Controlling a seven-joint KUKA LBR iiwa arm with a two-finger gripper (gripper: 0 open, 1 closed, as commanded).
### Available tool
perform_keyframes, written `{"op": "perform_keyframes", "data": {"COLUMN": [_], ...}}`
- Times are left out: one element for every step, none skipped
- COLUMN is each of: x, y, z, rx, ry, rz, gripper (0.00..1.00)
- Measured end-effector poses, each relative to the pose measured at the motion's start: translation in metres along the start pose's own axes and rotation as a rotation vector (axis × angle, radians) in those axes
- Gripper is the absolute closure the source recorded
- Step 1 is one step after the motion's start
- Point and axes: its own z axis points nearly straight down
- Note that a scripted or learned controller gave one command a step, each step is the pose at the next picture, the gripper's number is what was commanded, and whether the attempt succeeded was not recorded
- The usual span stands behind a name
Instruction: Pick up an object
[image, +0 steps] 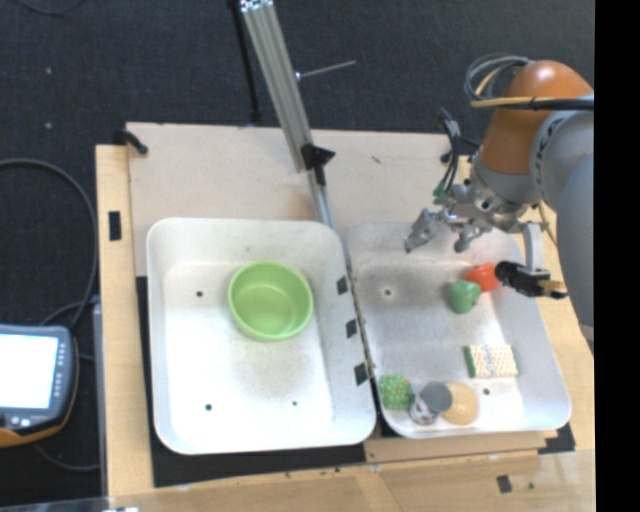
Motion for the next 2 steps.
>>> {"op": "perform_keyframes", "data": {"x": [-0.001,-0.002], "y": [0.0,0.001], "z": [0.052,0.037], "rx": [0.0,-0.008], "ry": [0.0,-0.003], "rz": [0.0,0.0], "gripper": [0.0,1.0]}}
